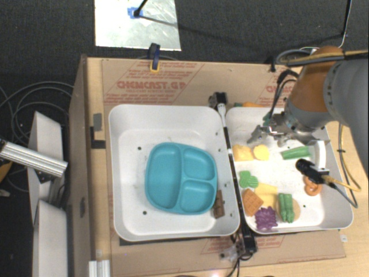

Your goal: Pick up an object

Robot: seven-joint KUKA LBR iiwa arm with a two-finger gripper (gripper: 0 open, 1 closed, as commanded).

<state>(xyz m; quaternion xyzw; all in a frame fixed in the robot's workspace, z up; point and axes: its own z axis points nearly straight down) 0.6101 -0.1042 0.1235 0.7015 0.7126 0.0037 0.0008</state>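
Gripper (260, 135) over toy-filled right bin (337, 212); left bin (124, 154) holds blue plate (180, 178).

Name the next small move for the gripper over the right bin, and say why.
Probably a short descent toward the yellow pieces. The gripper hovers in the right bin just above them, with nothing visible between its fingers, and they look like the nearest things to it. The green piece lies further off, toward the arm.

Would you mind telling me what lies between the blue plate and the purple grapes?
In the camera view, the bins' adjoining walls and a small brown item lie between the blue plate and the purple grapes.
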